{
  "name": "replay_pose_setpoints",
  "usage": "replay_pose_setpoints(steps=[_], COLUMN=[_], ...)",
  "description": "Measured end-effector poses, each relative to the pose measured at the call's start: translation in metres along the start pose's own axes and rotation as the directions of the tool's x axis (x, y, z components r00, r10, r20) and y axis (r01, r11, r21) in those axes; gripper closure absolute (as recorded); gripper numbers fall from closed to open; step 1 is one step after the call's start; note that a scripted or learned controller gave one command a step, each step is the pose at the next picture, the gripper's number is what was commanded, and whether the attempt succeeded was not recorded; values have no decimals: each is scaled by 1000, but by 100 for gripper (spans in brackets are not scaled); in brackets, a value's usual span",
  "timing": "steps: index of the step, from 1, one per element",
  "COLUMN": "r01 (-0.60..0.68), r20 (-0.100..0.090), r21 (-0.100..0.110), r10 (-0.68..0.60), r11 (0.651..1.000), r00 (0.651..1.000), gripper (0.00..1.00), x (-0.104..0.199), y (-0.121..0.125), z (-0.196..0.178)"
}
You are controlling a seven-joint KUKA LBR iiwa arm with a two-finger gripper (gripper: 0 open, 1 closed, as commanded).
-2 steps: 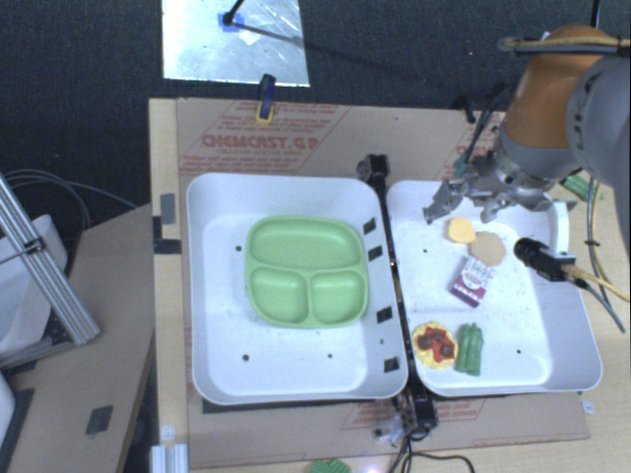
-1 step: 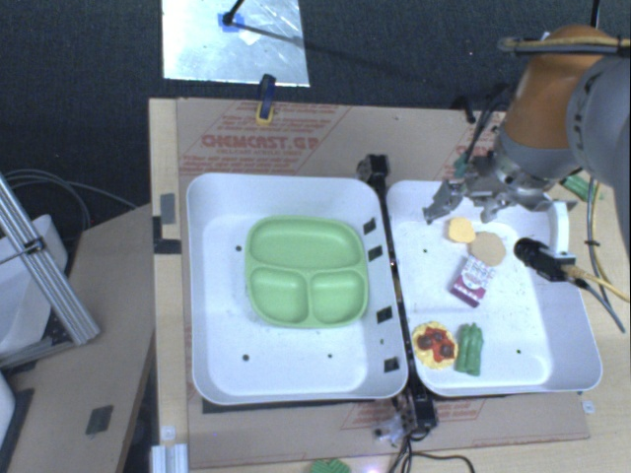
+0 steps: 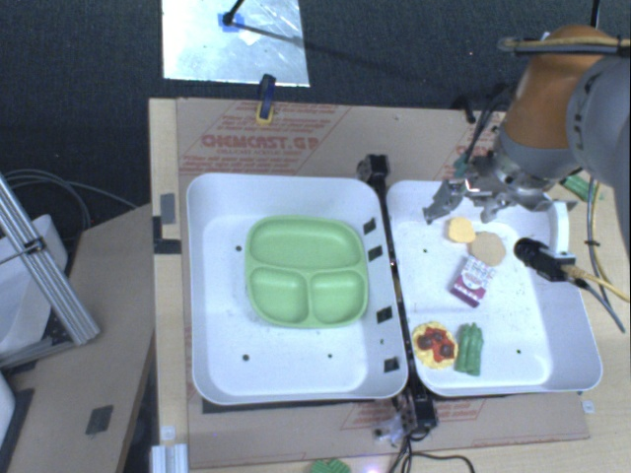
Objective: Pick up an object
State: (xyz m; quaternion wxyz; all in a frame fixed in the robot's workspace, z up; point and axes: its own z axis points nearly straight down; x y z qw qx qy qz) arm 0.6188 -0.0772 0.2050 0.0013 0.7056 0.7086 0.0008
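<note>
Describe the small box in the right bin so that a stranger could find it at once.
Look in the right bin, near its middle. Below the yellow piece and tan piece lies the box, the only purple-and-white, flat-sided item there.

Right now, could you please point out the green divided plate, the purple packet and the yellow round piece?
green divided plate (image 3: 306, 270), camera view, centre ridge
purple packet (image 3: 471, 282), camera view, face
yellow round piece (image 3: 460, 230), camera view, top

Light even, bright from overhead. My white bins (image 3: 296, 382) run near overexposed, detail washed out on their floors. Hard glare off the foil sheet (image 3: 235, 28) up top. Soft short shadows under my wrist. Focus slightly soft overall, some grain in the dark background.
</note>
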Motion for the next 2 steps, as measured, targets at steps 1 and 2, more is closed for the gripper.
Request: replay_pose_setpoints(steps=[1,2], r01=[0,0], r20=[0,0], r21=[0,0], r10=[0,0], r11=[1000,1000], r00=[1000,1000], gripper=[0,0], x=[0,0], y=[0,0], z=[0,0])
